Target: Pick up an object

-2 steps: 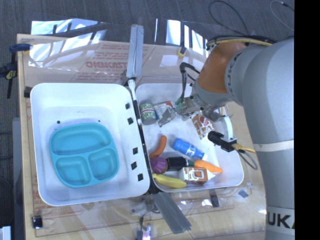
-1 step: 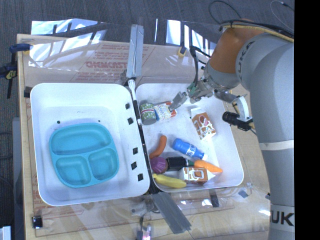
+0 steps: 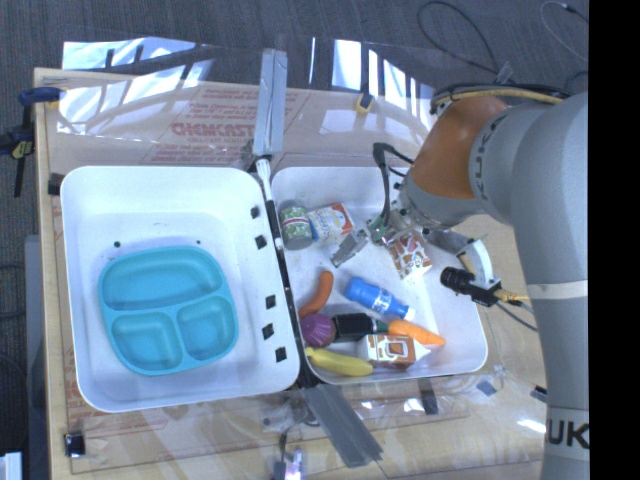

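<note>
The left bin held a blue divided tray. The right bin held a small can, an orange sausage, a purple piece, a banana, a blue bottle, a carton and a carrot. My fingers hung low over that bin beside a snack packet; I could not tell whether they were open or closed.

End effector low in right bin, nr can.

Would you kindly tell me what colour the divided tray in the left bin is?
Light blue; the divided tray shows clearly in the camera view.
</note>
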Motion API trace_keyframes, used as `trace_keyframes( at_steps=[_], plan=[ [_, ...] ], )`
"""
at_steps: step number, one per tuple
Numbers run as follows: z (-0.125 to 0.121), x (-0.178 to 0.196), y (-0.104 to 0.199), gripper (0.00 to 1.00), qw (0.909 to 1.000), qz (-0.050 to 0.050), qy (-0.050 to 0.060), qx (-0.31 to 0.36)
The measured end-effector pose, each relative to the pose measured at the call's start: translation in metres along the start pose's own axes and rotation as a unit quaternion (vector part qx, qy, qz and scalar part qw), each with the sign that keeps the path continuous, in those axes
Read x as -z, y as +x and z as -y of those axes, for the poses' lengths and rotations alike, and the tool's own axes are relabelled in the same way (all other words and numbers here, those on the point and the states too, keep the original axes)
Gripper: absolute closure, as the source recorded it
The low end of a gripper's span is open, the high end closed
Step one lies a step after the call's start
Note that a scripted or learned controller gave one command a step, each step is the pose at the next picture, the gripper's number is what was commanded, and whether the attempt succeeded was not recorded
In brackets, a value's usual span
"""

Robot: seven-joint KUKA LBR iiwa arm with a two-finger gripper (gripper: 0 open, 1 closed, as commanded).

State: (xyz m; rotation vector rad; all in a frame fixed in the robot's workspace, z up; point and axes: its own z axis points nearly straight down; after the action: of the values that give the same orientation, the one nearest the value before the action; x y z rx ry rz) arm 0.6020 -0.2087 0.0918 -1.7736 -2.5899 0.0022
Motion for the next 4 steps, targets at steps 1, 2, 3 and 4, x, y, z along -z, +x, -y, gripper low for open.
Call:
trace_keyframes(
  at_steps=[1, 2, 3, 4],
  plan=[
    [0.042, 0.104, 0.015, 0.00, 0.9999, 0.001, -0.001, 0.012],
    [0.037, -0.001, 0.028, 0.00, 0.9996, 0.001, -0.001, -0.028],
    [0.012, 0.000, 0.045, 0.00, 0.9950, 0.001, -0.001, 0.100],
    [0.073, -0.001, 0.057, 0.00, 0.9749, 0.000, 0.000, 0.222]
  ],
)
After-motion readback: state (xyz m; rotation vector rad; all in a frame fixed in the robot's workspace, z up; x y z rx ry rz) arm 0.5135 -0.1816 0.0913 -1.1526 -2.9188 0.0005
